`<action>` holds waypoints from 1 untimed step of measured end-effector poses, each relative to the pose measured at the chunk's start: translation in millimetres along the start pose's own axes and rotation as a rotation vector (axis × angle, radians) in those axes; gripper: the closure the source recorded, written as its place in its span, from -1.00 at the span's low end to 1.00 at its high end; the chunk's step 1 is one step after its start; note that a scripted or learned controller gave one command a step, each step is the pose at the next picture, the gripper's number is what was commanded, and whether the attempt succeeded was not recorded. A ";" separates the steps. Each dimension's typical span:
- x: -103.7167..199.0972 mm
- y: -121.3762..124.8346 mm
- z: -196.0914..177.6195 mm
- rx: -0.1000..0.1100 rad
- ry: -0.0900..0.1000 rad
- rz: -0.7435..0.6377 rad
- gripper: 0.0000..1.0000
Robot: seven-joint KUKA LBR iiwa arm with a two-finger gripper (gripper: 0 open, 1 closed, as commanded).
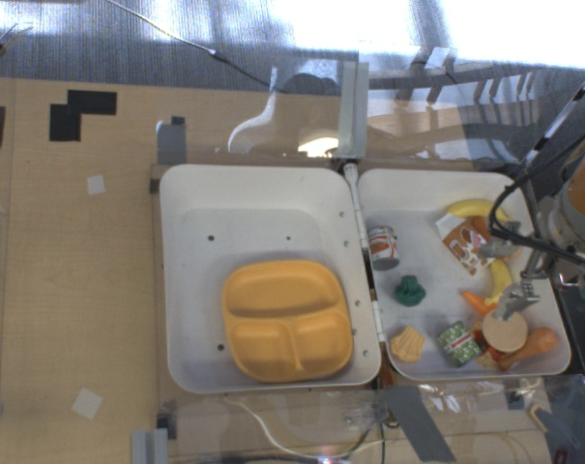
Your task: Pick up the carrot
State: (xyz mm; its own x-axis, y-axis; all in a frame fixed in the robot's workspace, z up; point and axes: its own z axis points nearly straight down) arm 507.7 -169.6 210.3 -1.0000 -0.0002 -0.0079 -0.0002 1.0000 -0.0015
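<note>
Arm (577, 201) cut off at right edge; carrot (475, 302) partly hidden behind hand (516, 298).

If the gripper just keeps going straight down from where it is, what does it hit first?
Probably the round tan disc, directly beneath the gripper in the right bin. The carrot lies just to the image left of that line, so it could be missed. Depth is hard to judge from this slanted view.

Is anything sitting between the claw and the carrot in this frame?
Nothing visible. The claw hangs right beside the carrot in the right bin, with a banana and a round wooden disc crowding close.
</note>
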 end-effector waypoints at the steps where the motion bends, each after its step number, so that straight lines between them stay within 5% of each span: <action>1: -32.5 -32.0 94.1 0.005 -0.032 0.263 -1.00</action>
State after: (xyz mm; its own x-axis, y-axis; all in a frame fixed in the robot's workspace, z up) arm 540.9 -201.7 116.5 -0.9649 0.2597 -0.0398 0.2599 0.9656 -0.0002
